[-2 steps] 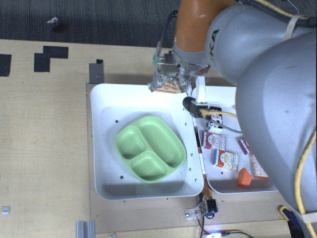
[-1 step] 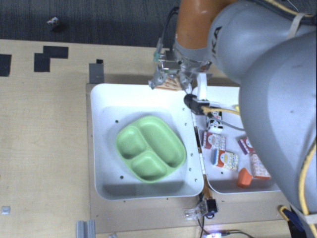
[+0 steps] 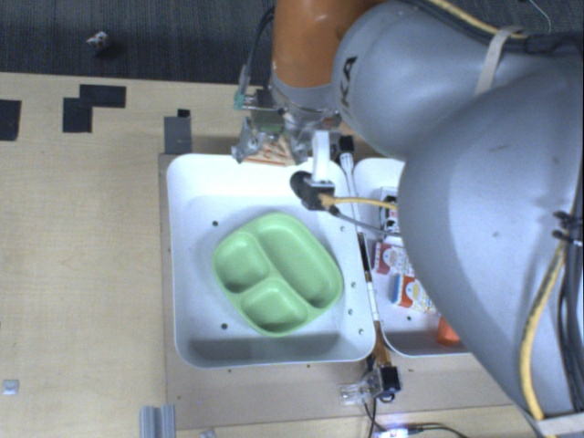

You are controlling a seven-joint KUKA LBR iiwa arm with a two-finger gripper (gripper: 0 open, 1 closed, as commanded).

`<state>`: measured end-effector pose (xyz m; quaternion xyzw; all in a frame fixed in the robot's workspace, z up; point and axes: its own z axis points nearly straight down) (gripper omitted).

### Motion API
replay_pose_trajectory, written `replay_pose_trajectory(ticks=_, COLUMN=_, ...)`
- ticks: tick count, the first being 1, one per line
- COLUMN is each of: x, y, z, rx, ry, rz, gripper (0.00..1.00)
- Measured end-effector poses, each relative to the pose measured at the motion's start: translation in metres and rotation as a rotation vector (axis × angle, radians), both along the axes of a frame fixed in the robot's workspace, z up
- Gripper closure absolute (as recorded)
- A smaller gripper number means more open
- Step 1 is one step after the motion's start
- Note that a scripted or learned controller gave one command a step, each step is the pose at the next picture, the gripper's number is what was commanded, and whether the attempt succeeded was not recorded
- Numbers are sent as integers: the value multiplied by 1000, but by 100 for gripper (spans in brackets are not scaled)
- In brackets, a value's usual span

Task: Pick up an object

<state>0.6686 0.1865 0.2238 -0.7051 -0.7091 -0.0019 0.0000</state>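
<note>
Green divided plate [image 3: 277,272], with three compartments, lies flat near the middle of the left white bin [image 3: 187,245], tilted a little so its corners point toward the bin walls. It touches nothing else. From the right, the grey arm [image 3: 474,153] sweeps across the right bin [image 3: 401,340] and covers most of it; its orange band [image 3: 306,26] sits above the wrist, which bends down toward the far rim of the left bin. The gripper [image 3: 265,144] hangs at that far edge, well apart from the plate, over a small orange-and-white thing [image 3: 272,156] against the wall. Whether its fingers are spread or closed, I cannot tell. A colourful printed packet [image 3: 401,276] and an orange item [image 3: 447,331] peek out in the right bin beneath the arm.
</note>
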Motion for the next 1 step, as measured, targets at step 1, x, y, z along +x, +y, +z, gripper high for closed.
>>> replay_pose_trajectory(ticks=1, x=0, y=-1, z=0, rx=-1, ry=-1, rz=0, gripper=0)
